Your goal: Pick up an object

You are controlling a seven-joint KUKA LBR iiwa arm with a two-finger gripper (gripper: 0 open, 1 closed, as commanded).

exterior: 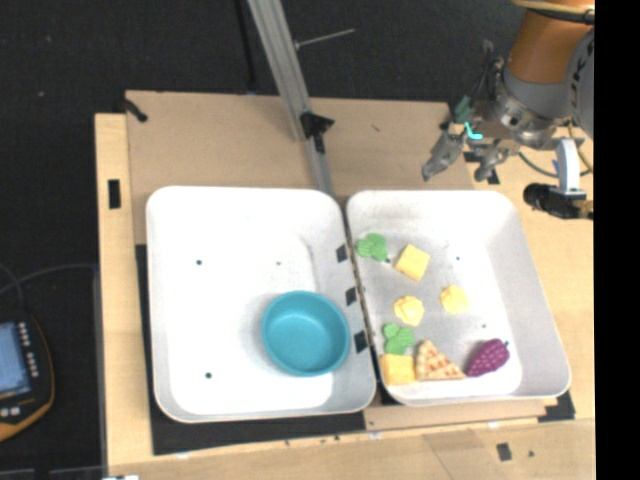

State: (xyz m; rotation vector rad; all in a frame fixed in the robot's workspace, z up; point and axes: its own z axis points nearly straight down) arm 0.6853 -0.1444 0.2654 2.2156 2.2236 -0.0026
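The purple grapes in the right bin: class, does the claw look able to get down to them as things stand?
Probably yes. The purple grapes lie uncovered near the right bin's front corner, apart from the pizza slice, and the claw hangs above the bin's far edge.

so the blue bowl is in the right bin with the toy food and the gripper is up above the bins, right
Not quite. The camera view shows the blue bowl in the left bin, alone; the toy food lies in the right bin. The gripper is indeed above the bins.
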